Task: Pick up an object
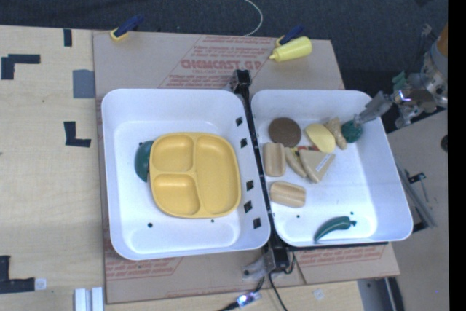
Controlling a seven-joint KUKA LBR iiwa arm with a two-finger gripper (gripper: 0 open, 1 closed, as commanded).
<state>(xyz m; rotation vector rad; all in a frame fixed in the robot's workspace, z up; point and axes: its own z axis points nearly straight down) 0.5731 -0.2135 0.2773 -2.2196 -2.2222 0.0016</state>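
Note:
The right bin (pixel 386 178) holds a pile of toy food: a brown round piece (pixel 285 132), a yellow round piece (pixel 320 138), several tan blocks (pixel 287 194) and a green pepper (pixel 334 227) near the front. A small teal piece (pixel 352 132) lies at the pile's right end. My gripper (pixel 364 115) reaches in from the right over the bin's far right corner, its tip just above and beside the teal piece. I see nothing lifted off the bin floor.
The left bin (pixel 120 178) holds a yellow divided plate (pixel 195 175) with a dark green object (pixel 142 160) partly under its left edge. A yellow clamp (pixel 293 49) and a blue-yellow clip (pixel 126 27) sit on the cardboard behind the bins. A divider (pixel 251 149) separates the bins.

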